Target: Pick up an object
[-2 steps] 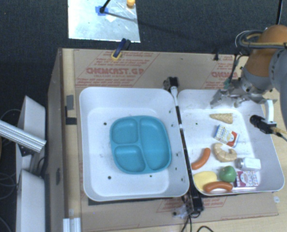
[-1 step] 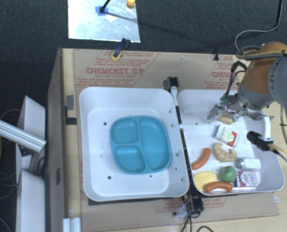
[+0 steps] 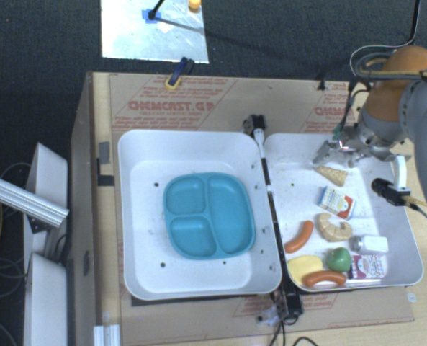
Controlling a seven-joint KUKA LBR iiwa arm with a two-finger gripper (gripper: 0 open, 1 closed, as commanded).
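Over the right bin [image 3: 407,262], near its back edge, hangs the gripper [image 3: 340,148]. Its 2 fingers look spread a little and nothing is between them, so it holds no object yet. Just below and in front of it lies a pale wedge [image 3: 333,173], maybe toy cheese or bread; this seems the nearest target. Further to the front are a small carton [image 3: 338,202], a croissant-like piece [image 3: 334,228], an orange sausage [image 3: 299,236], a green ball [image 3: 338,258] and a yellow piece [image 3: 305,266].

To do the approach well, I think the gripper should come straight down w/ the fingers on both sides of the wedge, approx. centred, and close only when low enough.

Room: the wedge has bare floor around it, but the bin's back wall and the divider [image 3: 265,186] are near. The left bin [image 3: 137,215] holds 1 blue tray [image 3: 208,215].
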